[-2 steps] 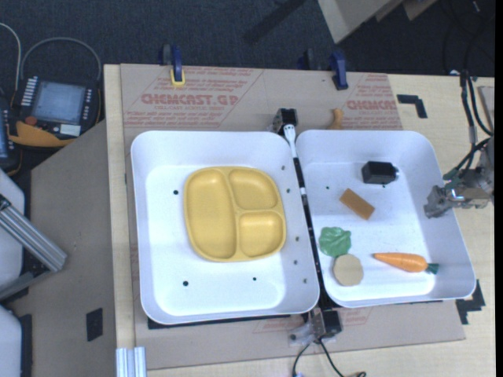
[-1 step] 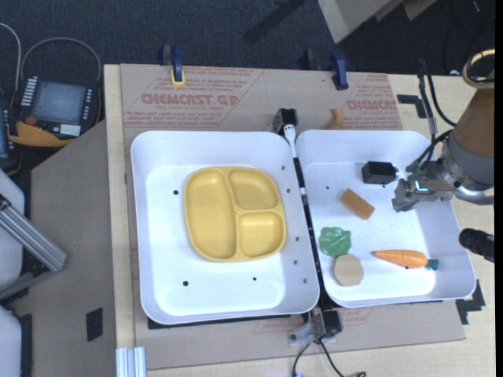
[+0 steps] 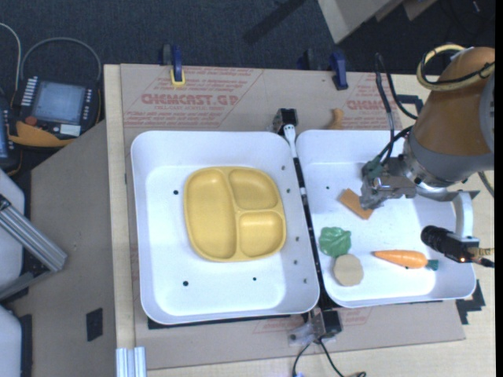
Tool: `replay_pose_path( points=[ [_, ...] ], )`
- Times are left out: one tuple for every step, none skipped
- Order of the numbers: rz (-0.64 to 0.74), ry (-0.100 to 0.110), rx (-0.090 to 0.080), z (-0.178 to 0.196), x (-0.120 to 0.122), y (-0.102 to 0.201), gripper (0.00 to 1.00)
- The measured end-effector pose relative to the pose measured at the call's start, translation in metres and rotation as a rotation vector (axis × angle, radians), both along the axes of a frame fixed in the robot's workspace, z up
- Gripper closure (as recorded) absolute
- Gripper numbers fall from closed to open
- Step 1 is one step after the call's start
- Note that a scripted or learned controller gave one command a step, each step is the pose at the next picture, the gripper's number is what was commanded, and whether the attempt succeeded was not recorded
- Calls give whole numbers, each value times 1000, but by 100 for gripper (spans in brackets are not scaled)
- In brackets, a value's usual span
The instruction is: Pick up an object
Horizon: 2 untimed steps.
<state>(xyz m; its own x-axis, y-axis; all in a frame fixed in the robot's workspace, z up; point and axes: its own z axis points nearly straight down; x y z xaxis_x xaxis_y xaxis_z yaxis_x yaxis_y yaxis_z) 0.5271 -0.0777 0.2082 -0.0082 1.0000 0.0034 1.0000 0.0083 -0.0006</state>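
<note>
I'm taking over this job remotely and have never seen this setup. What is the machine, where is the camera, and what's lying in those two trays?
One camera looks down at a slant on the bench. The grey and orange robot arm reaches in from the right; its gripper hangs over the right bin, right by an orange-brown block. That bin also contains a green piece, a tan round piece and a carrot. The left bin holds a yellow divided plate. I can't see anything held.
</note>
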Motion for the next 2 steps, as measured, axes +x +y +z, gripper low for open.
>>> replay_pose_path(
  points=[
    [-2, 1, -1, -8, 9, 52, 100],
    [-2, -4, -2, 8, 17, 105, 100]
  ],
)
